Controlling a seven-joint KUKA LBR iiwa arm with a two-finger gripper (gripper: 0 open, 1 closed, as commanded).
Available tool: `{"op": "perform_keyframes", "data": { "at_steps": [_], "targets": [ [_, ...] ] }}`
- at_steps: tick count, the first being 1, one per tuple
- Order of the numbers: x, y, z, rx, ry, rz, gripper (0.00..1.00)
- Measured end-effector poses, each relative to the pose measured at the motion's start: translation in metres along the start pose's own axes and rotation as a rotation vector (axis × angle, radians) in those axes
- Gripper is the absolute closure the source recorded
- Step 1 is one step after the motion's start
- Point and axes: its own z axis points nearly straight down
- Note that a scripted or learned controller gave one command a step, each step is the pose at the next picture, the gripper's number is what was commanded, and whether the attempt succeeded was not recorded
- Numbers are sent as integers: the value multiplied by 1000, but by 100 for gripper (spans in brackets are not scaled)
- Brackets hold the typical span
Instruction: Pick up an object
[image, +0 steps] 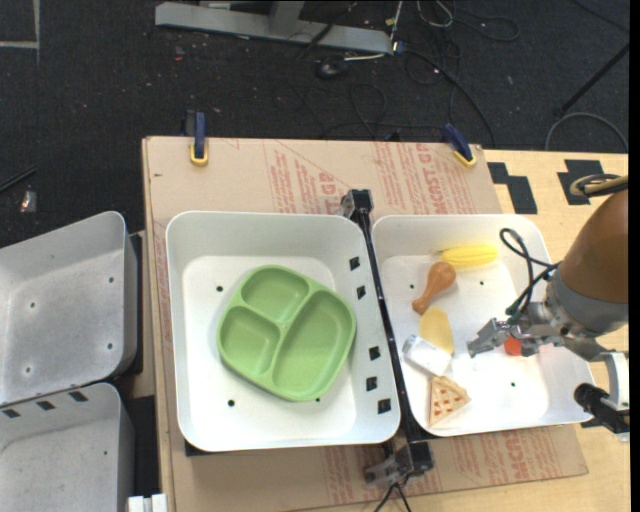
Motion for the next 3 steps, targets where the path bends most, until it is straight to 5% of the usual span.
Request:
{"op": "perform_keyframes", "data": {
  "at_steps": [1,2,3],
  "targets": [
    [1,0,42,-2,-1,1,0],
    [1,0,30,-4,-2,2,100],
    [5,5,-31,-9,-4,-3,100]
  ]
}}
